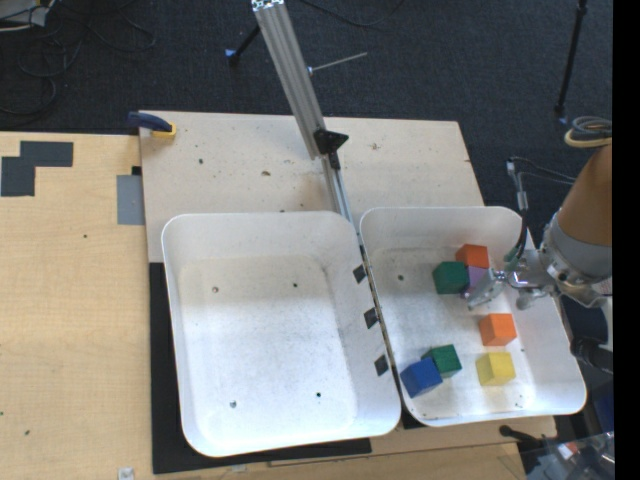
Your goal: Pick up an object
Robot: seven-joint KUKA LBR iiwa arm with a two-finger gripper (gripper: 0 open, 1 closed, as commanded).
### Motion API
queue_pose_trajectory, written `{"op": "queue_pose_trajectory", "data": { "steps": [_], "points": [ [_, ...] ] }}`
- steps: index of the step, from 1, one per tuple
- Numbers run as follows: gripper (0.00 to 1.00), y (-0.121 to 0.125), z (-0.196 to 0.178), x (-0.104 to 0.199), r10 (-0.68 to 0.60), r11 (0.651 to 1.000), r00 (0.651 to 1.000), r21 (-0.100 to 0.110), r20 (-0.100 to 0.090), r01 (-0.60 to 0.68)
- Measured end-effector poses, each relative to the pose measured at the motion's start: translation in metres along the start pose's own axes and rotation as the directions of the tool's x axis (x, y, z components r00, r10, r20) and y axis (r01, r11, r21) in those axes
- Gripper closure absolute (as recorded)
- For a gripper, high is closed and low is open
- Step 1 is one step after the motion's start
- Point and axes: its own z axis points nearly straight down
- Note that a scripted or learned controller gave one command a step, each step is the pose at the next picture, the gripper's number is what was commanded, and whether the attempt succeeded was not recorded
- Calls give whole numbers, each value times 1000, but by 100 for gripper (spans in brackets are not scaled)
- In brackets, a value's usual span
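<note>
A pale wooden bench stands over dark carpet strewn with cables, and it bears two shallow white bins; every object lies in the right-hand bin (540, 218). The gripper (492, 280) sits low inside that bin, its tip pressed into a tight cluster: a purple block (479, 281) right at the tip, a green block (450, 277) just beyond it toward the bin divider, and a red-orange block (473, 257) just behind. The purple block looks like the likely target, but whether the fingers are spread or closed on it cannot be told at this size. Just in front of the gripper lies an orange cube (497, 328), further forward a yellow cube (495, 368), and off toward the divider a blue cube (421, 376) touching a second green cube (443, 359).

The risk, as I judge it, is the crowding: the neighbours touch the purple block, so the fingers may wedge against them, shove the cluster aside, or lift two pieces that then slip. The arm reaches in from the bin's outer side, its wrist bent down toward the floor of the bin.
</note>
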Motion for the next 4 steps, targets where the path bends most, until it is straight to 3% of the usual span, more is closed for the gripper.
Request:
{"op": "queue_pose_trajectory", "data": {
  "steps": [1,2,3,4],
  "points": [
    [0,1,39,1,1,1000,1000,-12,6,-1],
    [100,1,27,0,6,1000,1000,-14,4,-6],
    [100,6,-36,2,-2,1000,1000,-12,4,2],
    [100,6,-72,1,-3,1000,1000,-10,3,3]
  ]
}}
